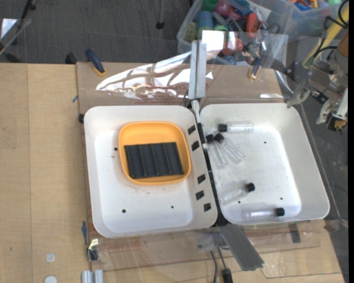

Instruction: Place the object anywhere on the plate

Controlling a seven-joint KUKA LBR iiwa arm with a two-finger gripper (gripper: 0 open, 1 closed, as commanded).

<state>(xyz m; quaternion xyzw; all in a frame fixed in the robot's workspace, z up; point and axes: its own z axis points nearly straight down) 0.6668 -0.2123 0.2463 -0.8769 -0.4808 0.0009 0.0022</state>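
Black block [153, 160] already sits on the orange plate [126, 136] in the left bin [105, 215]; looks done; vials [237, 128] remain in the right bin [310, 188]; can't tell my jaws' state.

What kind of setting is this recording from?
Most likely a robotics lab bench set up for pick-and-place trials. Two white bins sit side by side, one holding an orange plate, the other clear tubes. A plastic box of colourful toys stands behind.
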